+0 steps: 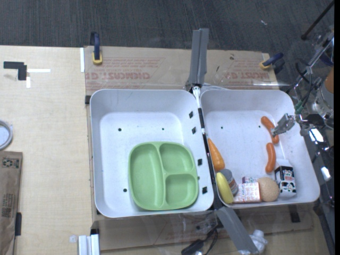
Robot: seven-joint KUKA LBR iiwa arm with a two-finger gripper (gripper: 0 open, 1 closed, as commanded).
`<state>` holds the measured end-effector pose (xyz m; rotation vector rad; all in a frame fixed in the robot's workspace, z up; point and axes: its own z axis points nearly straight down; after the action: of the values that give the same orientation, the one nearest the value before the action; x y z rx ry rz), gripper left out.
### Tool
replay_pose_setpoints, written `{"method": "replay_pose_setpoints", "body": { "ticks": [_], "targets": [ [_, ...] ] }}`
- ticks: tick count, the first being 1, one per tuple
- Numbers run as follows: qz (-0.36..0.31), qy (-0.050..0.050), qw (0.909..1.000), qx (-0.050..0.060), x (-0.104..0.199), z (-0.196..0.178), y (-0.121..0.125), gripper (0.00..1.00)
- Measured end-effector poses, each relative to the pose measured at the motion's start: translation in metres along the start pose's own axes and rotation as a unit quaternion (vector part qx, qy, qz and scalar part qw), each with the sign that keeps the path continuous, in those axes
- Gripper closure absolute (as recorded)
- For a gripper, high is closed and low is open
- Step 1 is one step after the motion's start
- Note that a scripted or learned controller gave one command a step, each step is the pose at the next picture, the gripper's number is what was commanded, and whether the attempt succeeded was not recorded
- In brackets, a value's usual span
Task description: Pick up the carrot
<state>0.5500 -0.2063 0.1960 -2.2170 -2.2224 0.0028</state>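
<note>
1. Carrot [215, 154]: orange, tapered, lying in the right bin [241, 102] against its left wall, beside the divider between the two bins; untouched.
2. Just near of the carrot: a small can [228, 179] and a yellow banana [223, 188], then a pink packet [247, 191], a tan bread roll [269, 189] and a black-and-white carton [286, 179] along the near wall.
3. Two orange sausages: one [271, 158] right of centre, one [268, 126] farther back.
4. Gripper [282, 125]: at the right side of the right bin, tips close to the far sausage, well apart from the carrot. Whether the pincer is open or closed cannot be told; nothing is visibly held.
5. Left bin [106, 116]: holds a green divided plate [163, 175].
6. Progress, as judged: the pick is not begun; the reach across to the left wall, the grasp and the lift all remain.
</note>
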Motion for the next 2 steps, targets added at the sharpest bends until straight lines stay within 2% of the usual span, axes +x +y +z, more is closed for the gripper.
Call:
{"method": "replay_pose_setpoints", "body": {
  "ticks": [1,2],
  "targets": [
    [-0.073,0.000,0.9973,-0.001,0.0746,0.1051,-0.0380,0.00],
    [-0.071,0.000,0.9975,-0.001,0.0736,0.0963,-0.0378,1.00]
  ]
}}
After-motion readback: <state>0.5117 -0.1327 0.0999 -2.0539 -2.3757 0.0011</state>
